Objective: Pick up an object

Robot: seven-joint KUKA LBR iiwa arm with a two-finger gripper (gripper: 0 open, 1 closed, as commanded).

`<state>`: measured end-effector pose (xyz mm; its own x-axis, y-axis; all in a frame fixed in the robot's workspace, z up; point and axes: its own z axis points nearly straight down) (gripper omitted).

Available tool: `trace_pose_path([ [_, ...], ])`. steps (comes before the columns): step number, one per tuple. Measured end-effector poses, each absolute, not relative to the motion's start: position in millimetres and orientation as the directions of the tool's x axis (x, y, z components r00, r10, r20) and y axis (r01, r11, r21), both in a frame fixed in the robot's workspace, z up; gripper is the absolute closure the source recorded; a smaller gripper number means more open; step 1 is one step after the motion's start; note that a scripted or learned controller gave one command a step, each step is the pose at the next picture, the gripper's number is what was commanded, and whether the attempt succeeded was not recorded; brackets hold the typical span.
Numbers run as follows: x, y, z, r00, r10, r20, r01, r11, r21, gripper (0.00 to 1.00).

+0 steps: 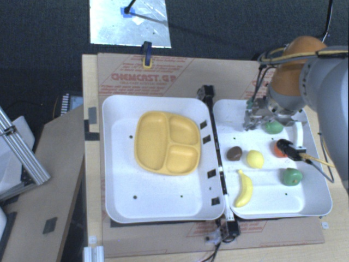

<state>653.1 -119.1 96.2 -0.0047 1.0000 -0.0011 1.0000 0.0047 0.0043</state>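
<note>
At the far left, a tan board (pixel 54 162) is lying beside the bench (pixel 163 72), and some metal bars (pixel 19 152) are leaning over its left edge. At the top, a shiny metal sheet (pixel 130 14) is lying on the dark floor, with a piece of blue tape (pixel 128 11) on it. The bench is showing red writing, and I am reading it as "CHEMCAST GP". A blue and yellow clamp (pixel 146 55) is sitting on its back edge, just above this writing.

The left bin (pixel 120 195) is holding a yellow tray (pixel 166 142) with three compartments.

The right bin (pixel 272 201) is holding the small things. A brown ball (pixel 234 153) is lying near the left wall, and a lemon (pixel 254 159) is lying just beside it on the right. A banana (pixel 244 188) is lying below them, near the front. An orange thing (pixel 280 151) is half hidden under a black part (pixel 289 149) with a cable. A green fruit (pixel 292 176) is lying near the right wall.

The end effector (pixel 255 118) is hanging low over the back of the right bin, pointing down. A second green fruit (pixel 273 127) is lying just beside it on the right, under the wrist. I cannot tell how far the end effector is open, and nothing is showing in its grip.
</note>
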Motion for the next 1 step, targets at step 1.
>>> trace_pose_path([
  [1,655.0,-122.8,160.4,-0.003,1.000,-0.001,1.000,0.003,0.007,1.00],
])
